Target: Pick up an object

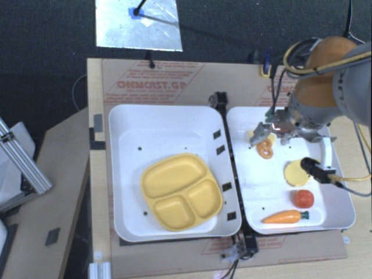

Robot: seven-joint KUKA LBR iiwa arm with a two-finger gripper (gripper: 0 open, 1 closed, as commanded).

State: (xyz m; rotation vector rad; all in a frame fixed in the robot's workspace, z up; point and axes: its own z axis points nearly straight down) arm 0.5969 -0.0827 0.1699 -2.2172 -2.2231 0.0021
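The gripper (pixel 272 130) was positioned low over the far-left part of the right bin (pixel 247 173), at the end of the grey arm (pixel 340 92) reaching in from the right. Its fingers were blurred and partly masked by the wrist body; whether they were spread or closed could not be determined, and no object could be confirmed between them.

Directly beneath and just toward the near side of the gripper lay a small orange ring-shaped piece (pixel 265 150) with a pale yellow piece (pixel 258 136) touching it on the far side. These were the nearest candidates for a pick; both sat close to the bin's left wall. The offset from gripper to ring was slight and ran toward the near-left, so the required correction was judged to be mostly vertical.

Other objects in the right bin lay well apart from the gripper:
- a yellow disc (pixel 296 174) toward the right wall, partly crossed by a black cable fitting (pixel 317 171);
- a red tomato (pixel 303 199) nearer the front;
- a carrot (pixel 283 217) along the front edge, long axis roughly parallel to that edge.

The left bin (pixel 125 156) carried a yellow divided tray (pixel 181 190).
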